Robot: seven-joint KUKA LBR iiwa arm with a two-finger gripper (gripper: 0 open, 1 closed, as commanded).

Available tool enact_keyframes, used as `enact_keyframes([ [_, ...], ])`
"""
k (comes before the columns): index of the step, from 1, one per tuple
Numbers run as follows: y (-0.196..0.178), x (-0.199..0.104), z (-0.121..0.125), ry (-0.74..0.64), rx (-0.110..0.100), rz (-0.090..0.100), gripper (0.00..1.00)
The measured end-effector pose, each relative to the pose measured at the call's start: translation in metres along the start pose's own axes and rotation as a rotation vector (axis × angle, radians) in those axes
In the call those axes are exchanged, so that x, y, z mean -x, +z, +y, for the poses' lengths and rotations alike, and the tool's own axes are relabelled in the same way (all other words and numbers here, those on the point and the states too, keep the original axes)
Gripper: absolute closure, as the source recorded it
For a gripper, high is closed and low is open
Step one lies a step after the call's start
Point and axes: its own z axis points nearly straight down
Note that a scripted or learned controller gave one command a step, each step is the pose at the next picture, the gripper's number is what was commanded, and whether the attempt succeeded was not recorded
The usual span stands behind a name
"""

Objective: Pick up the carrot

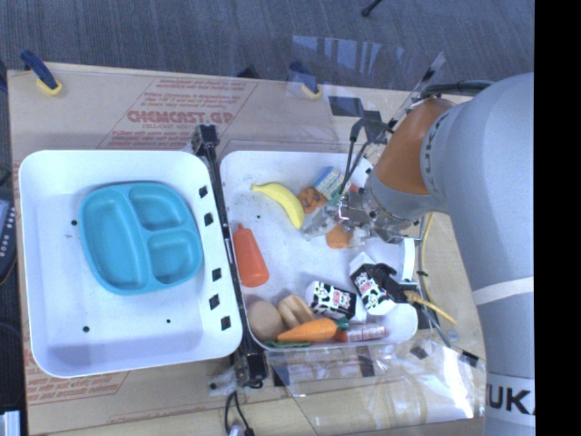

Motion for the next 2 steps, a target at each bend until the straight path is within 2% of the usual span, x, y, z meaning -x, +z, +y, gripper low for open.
enact_keyframes([
  [1,-0.0106,-0.0012,0.0006,-0.007,-0.002,0.001,1.0],
  [2,-0.0103,-0.0012,0.0004,-0.008,-0.003,0.001,0.0],
])
